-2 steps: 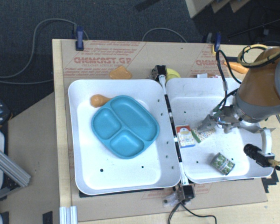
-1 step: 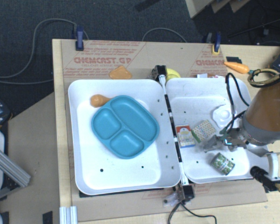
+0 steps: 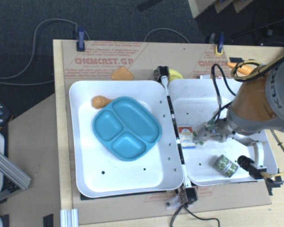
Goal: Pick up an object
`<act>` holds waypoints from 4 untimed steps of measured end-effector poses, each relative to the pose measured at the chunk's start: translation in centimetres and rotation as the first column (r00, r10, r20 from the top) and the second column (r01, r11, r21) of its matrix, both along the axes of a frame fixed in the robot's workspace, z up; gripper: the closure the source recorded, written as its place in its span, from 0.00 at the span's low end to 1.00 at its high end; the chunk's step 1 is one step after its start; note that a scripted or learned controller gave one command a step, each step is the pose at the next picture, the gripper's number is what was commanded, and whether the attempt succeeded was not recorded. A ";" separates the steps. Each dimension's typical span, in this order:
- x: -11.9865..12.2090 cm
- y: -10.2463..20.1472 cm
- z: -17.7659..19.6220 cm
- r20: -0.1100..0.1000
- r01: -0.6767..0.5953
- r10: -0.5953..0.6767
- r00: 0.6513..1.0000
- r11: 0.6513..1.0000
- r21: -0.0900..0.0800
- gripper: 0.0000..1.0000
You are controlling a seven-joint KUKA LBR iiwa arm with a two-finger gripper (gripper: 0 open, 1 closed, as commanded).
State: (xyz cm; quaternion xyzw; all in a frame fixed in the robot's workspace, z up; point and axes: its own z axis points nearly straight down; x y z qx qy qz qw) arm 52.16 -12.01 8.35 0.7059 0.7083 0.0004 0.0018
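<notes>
The arm (image 3: 270, 103) is made of thick, rounded segments: a broad orange band wraps the lower part, with smooth grey casing above and below it. On the grey casing near the picture's edge there are parts of large dark letters. A thin black cable (image 3: 217, 86) runs in a loop along the arm, and the gripper (image 3: 204, 132) at its end is a small grey-green metal part, too blurred to describe in more detail.
</notes>
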 end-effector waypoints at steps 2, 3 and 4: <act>1.5 3.1 11.7 0.014 -0.007 0.007 1.000 1.000 0.002 0.00; -2.8 -1.9 5.8 -0.009 0.009 -0.009 1.000 1.000 0.003 0.00; -4.4 -3.4 3.9 -0.007 0.006 -0.006 1.000 1.000 0.003 0.00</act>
